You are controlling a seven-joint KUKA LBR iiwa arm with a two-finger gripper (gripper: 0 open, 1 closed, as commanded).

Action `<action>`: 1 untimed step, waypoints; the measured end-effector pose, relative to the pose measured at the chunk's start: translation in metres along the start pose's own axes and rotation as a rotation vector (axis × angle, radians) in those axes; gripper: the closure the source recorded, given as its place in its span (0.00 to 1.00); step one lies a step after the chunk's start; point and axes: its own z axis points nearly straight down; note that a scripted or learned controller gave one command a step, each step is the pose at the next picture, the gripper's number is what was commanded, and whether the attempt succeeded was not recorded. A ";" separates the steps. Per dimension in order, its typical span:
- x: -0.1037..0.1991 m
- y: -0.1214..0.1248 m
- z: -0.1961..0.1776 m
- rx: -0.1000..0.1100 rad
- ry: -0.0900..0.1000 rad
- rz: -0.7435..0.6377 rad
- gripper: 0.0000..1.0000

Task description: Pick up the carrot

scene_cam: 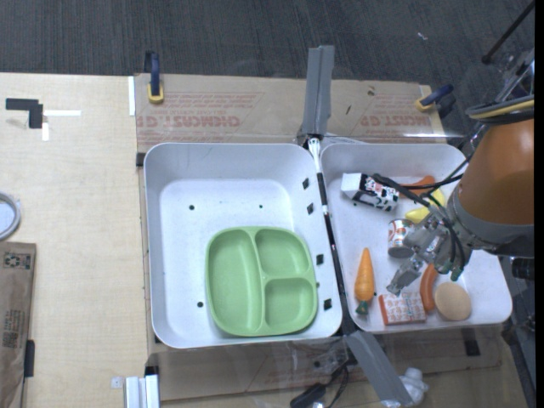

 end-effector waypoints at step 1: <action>0.028 0.043 -0.017 -0.001 -0.003 -0.114 0.00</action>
